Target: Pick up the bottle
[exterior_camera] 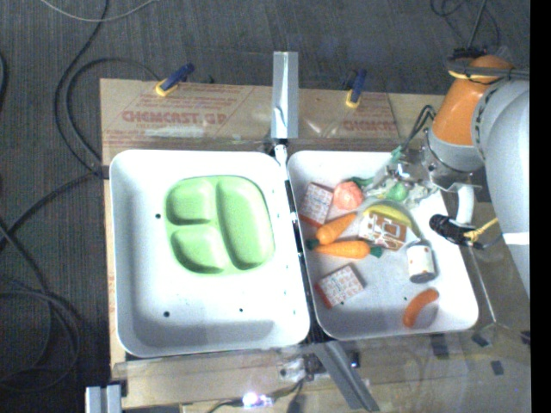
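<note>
Gripper hangs low over the far right corner of the right bin, amid clutter; whether it is apart or together cannot be told from here, and nothing is plainly clamped in it. The bottle, taken to be the small white cylinder with a dark end, lies on its side on the bin floor, nearer the camera than the gripper and a little to its right, apart from it. Judgement: the step in hand is the approach, with no grasp made. The next move calls for shifting toward the camera, squaring across the bottle's narrow width, then descending. Just left of the bottle, between it and the gripper, sits a printed carton; its print is too small to read. Further left of that lie two carrots. An orange sausage-shaped piece lies beyond the bottle from the gripper. Well to the gripper's left, the left bin holds a green divided tray. On the board behind the bins, red lettering reads "CHEMCAST"; the rest is unclear.
</note>
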{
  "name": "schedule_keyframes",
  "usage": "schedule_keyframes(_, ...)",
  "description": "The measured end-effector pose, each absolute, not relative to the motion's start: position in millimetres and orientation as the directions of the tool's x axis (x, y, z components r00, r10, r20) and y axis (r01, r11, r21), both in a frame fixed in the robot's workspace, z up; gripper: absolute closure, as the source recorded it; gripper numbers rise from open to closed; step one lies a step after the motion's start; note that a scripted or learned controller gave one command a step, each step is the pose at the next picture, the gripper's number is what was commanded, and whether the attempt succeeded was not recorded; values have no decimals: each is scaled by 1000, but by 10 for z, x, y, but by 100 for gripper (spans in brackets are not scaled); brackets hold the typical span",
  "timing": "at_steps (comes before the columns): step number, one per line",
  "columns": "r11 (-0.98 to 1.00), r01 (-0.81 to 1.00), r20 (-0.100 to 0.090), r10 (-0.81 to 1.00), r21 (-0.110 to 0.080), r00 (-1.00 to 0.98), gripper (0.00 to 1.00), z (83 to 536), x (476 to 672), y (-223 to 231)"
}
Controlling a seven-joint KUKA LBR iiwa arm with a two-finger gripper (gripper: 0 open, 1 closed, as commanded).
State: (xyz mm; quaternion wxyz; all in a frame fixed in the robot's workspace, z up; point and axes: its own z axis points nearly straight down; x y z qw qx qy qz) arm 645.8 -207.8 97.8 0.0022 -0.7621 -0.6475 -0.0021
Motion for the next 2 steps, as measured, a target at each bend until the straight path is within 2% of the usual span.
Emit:
schedule_keyframes(1,-291,957,7,957,11,291,0,893,6382,-1997)
schedule_keyframes(2,-289,957,3,957,-2,289,100,938,6362,-1990)
